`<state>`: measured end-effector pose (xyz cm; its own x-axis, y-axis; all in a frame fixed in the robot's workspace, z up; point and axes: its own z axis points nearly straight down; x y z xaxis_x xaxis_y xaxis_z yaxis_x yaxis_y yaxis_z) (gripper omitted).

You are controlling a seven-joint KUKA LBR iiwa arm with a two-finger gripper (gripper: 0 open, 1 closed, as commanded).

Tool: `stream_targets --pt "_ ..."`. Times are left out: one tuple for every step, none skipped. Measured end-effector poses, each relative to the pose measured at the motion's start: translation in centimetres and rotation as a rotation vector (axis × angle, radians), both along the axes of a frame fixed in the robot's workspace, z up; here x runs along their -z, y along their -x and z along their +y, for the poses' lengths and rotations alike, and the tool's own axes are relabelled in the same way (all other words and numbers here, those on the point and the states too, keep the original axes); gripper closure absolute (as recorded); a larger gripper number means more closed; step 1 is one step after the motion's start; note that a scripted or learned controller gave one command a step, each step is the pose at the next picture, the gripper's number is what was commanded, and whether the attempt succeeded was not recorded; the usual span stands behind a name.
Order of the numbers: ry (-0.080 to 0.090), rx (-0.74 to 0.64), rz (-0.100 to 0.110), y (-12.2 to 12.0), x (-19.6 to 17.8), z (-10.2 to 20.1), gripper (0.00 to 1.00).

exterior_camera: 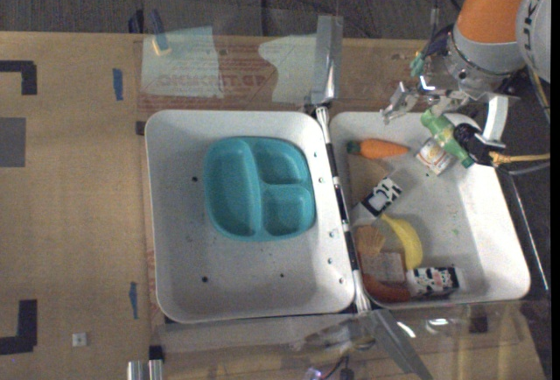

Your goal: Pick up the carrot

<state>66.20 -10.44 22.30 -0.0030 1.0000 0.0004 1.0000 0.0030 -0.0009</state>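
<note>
The carrot (pixel 378 149) lies in the right-hand bin (pixel 490 221), up in its far left corner, close to the divider between the two bins. It is lying flat on the white floor, lengthwise left to right, almost level. The body is bright orange and smooth, tapering to a rounded tip at its right end; a small green stub caps the left end. Nothing rests on it and nothing grips it. A small black-and-white carton (pixel 382 195) sits just nearer, apart from it.
</note>
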Motion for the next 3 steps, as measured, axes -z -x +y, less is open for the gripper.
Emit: stream_targets --pt "0.0 -0.139 0.0 1.9 3.8 3.5 0.0" --pt "0.003 -0.036 -0.008 0.4 11.5 0.9 0.0" --pt "0.0 -0.035 0.006 0.7 10.7 1.0 1.0"
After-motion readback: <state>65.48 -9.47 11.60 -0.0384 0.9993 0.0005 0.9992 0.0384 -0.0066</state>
